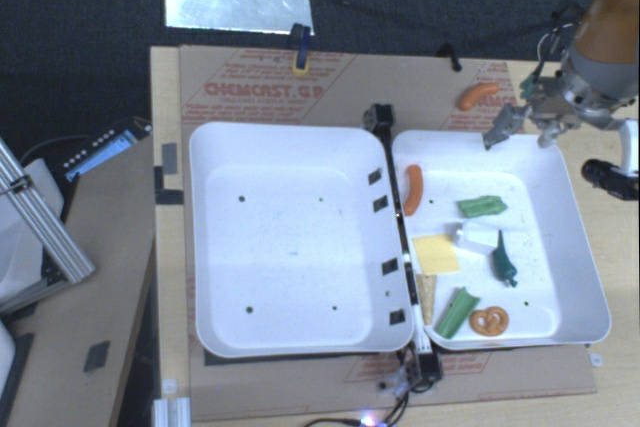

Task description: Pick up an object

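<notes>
Bench: right bin (pixel 575 215) holds sausage (pixel 412 188), pretzel (pixel 490 320).

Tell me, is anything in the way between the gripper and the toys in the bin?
Nothing visible blocks it. The gripper hangs over the far rim of the right bin. The green piece, orange sausage, yellow square and pretzel lie uncovered in the bin, with open space above them.
</notes>
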Action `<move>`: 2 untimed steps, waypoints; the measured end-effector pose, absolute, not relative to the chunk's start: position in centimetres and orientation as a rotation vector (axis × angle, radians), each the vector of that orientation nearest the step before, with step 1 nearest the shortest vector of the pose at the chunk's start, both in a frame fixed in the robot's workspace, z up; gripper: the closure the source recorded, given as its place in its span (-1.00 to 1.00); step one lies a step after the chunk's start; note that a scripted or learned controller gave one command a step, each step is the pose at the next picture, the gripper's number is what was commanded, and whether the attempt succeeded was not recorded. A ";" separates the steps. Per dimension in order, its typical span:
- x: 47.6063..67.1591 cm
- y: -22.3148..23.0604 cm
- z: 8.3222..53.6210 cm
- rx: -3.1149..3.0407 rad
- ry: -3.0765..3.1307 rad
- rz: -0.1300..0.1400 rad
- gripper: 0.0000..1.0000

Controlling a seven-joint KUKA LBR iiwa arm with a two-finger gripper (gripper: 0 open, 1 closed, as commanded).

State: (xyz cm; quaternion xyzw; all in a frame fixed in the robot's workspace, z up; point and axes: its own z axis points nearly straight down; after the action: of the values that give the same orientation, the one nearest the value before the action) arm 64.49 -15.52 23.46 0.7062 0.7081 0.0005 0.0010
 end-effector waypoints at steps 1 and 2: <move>67.0 -4.3 19.8 2.207 2.239 0.006 -1.00; 63.3 -6.6 18.3 2.222 2.222 -0.003 -1.00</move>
State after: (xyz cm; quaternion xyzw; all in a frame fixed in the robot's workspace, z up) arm 63.34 -6.61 18.35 0.7071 0.7071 -0.0010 -0.0005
